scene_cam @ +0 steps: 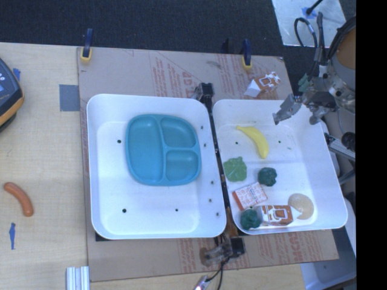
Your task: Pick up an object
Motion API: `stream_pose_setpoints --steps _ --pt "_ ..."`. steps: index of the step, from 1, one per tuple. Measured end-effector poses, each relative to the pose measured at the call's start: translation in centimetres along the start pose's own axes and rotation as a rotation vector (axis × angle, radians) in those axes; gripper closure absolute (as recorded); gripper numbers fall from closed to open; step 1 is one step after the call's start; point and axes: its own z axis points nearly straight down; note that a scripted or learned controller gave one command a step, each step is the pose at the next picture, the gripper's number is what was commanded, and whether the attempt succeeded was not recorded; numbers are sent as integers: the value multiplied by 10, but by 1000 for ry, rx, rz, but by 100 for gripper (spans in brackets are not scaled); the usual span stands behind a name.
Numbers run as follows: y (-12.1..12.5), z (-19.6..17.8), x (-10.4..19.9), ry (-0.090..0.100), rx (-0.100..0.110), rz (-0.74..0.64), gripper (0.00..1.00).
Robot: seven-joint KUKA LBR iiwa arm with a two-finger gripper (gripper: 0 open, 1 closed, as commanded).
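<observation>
Bench w/ two white bins (97, 162); gripper (300, 109) hovering over right bin's top-right edge, fingers apart, holding nothing; banana (254, 140) lying nearby.

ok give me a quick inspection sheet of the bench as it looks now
surface: wooden bench under cardboard sheet, two white bins side by side
job's things: right bin holds banana, two green pieces, packets, pale round item
clutter: blue divided plate in left bin; sausage on the bench; packet on the cardboard
grippers: gripper above right bin's far edge, holding nothing
cables: dark cable top right
surroundings: dark floor
</observation>
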Motion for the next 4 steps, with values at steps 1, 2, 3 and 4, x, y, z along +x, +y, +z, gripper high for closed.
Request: stream_pose_setpoints --steps 1,2,3,4 --pt "27 116 -8 -1 2 1 0" --pt "44 189 -13 -1 1 0 0" --pt "44 178 -14 -2 3 -2 100" --pt "59 95 55 1 -2 1 100"
